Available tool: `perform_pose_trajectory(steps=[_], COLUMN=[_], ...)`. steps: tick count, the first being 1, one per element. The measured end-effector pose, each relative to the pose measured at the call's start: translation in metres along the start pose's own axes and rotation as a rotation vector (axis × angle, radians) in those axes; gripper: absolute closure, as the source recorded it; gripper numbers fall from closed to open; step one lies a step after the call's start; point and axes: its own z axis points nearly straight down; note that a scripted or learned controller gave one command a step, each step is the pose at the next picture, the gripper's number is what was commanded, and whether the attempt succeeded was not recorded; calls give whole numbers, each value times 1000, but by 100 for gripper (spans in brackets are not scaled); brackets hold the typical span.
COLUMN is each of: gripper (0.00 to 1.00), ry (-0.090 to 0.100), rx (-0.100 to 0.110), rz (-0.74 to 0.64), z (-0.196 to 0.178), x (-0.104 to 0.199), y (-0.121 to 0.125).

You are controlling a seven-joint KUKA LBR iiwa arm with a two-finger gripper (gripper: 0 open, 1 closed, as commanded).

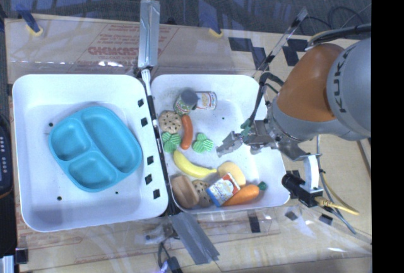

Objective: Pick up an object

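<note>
Gripper (226, 144) over right bin (243, 90), low above bare white floor just right of green leafy toy (202, 143); finger state impossible to tell, nothing visibly between them. Grey arm (344, 92) with orange band reaching in from right edge.

Right bin packed with toy food along left and near sides:
- small can or jar (196, 101) lying on side near far wall, label toward right
- round cookie (169, 120) against divider
- second green leafy piece (170, 140) below cookie
- sausage (186, 131), orange-red, standing roughly lengthwise between cookie and green leafy toy
- banana (191, 166), yellow, curved, below sausage, well clear of gripper
- pale yellow rounded piece (232, 172) touching banana's right end
- brown bun-like piece (184, 190) in near left corner
- small printed carton (222, 190) beside bun
- carrot (247, 193), orange with green tip, along near wall

Left bin (38, 101) bearing blue divided plate (95, 148), three compartments, set at a tilt near middle.

Clear plastic sheeting (95, 38) on bench beyond both bins.
</note>
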Motion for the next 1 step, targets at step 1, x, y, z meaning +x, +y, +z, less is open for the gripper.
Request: perform_pose_trajectory(steps=[1], gripper=[0], ry=[-1], rx=[-3], rz=[30], z=[-25], x=[1], y=[77])
